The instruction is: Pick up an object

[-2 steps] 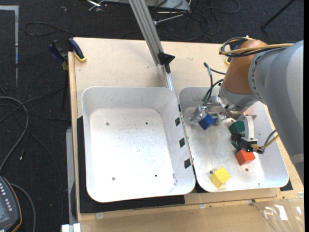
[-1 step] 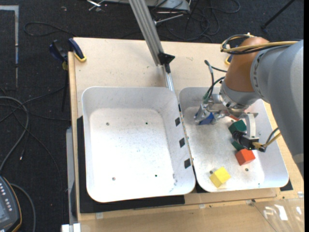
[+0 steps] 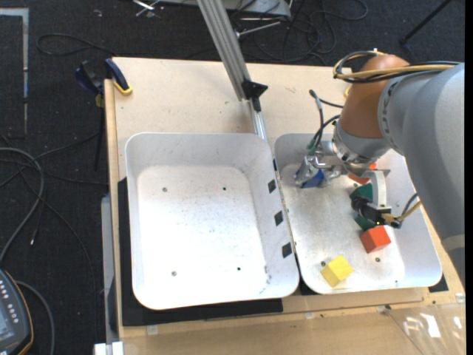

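The grey arm with its orange band reaches in from the right over the right bin [image 3: 310,228]. Its gripper [image 3: 313,173] hangs low at that bin's upper left, and a small blue object [image 3: 317,177] lies right under or between the metal fingers; I cannot tell whether they grip it. In the same bin lie a yellow block [image 3: 337,270] near the front, an orange-red block [image 3: 376,239] to the right, and a dark green object [image 3: 363,204] just above it. A red piece [image 3: 360,177] peeks out beneath the wrist.
The left bin [image 3: 196,220] sits beside the right one, with black clips along their shared rim. A slanted metal pole [image 3: 225,39] stands behind the bins. Cables trail off the wrist toward the right.
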